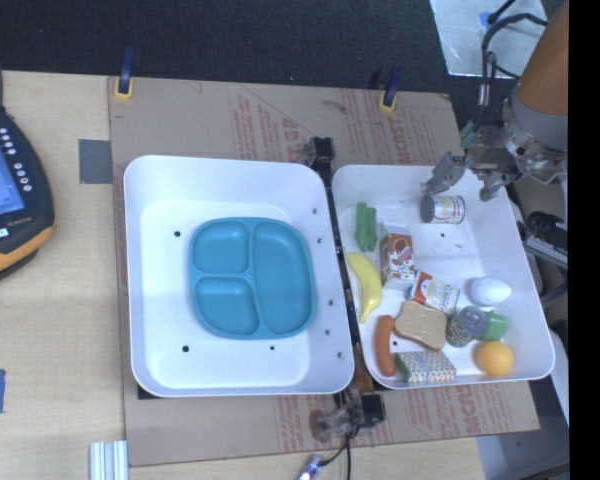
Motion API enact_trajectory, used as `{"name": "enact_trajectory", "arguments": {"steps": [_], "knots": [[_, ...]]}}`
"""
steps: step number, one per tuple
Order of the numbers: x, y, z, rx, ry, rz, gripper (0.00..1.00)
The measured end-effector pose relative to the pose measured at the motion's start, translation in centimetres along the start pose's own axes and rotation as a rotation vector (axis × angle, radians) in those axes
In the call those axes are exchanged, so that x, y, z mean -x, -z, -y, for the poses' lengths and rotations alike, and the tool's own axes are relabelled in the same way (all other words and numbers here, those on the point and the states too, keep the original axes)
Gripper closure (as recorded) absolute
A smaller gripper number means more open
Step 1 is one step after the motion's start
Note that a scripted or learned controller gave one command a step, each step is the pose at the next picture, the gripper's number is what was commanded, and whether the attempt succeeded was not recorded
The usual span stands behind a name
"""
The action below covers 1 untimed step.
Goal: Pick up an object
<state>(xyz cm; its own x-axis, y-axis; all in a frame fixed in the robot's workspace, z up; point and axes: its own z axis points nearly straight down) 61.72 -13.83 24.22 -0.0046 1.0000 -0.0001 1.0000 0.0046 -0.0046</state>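
- grey two-finger gripper (467, 181) sits over the right white bin's (536, 298) far end, fingers spread wide
- small silver can (447, 208) lies just below it, not gripped

plate (252, 276) in left bin (145, 268) | can (448, 208) in right bin's (525, 268) far end | claw (467, 180) above can
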Motion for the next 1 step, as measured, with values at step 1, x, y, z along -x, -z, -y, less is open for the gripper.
{"name": "enact_trajectory", "arguments": {"steps": [1], "knots": [[-2.05,-10.19,4.85,-0.002,0.001,0.000,0.00]]}}
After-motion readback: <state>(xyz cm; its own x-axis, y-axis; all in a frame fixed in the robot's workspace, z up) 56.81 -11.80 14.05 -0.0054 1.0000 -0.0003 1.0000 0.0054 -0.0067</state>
